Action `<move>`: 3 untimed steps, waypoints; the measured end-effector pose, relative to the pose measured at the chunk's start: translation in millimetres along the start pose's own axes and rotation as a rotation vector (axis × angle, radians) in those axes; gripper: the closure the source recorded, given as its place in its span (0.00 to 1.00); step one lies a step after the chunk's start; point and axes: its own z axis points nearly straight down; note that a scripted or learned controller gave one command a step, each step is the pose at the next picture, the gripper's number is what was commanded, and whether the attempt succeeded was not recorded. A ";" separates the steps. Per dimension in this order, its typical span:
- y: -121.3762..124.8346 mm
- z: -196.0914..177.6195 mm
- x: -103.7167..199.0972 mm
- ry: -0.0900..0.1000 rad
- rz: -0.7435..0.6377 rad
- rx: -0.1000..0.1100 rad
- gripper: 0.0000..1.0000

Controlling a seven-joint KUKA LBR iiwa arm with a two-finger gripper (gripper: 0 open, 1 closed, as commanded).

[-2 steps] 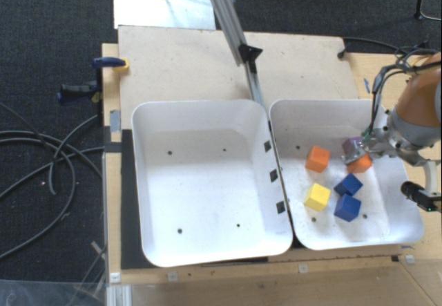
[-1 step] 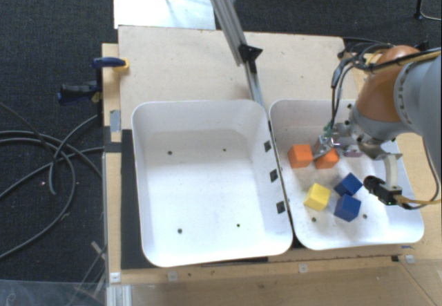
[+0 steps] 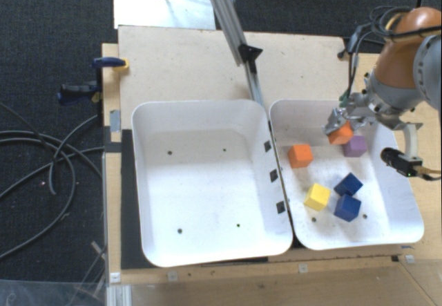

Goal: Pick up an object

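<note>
Two bins are set side by side on a bench [image 3: 179, 63]. In the right bin [image 3: 400, 218], six blocks are scattered: one [image 3: 300, 155] near the left wall, two [image 3: 340, 134] [image 3: 356, 146] touching at the back beneath the gripper [image 3: 337, 122], and three [image 3: 318, 197] [image 3: 349, 184] [image 3: 347, 208] clustered toward the front. The left bin [image 3: 207, 180] lies just beside it.

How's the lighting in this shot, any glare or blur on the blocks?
Camera view: even, soft light; the right bin is bright but not washed out; blocks cast faint shadows; the yellow block is sharp; the hand is slightly soft.
</note>
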 end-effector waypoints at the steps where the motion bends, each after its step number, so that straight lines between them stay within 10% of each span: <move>1: 39.9 -54.2 72.7 0.002 -0.006 0.000 1.00; 3: -2.7 -97.6 201.6 0.005 -0.005 0.013 1.00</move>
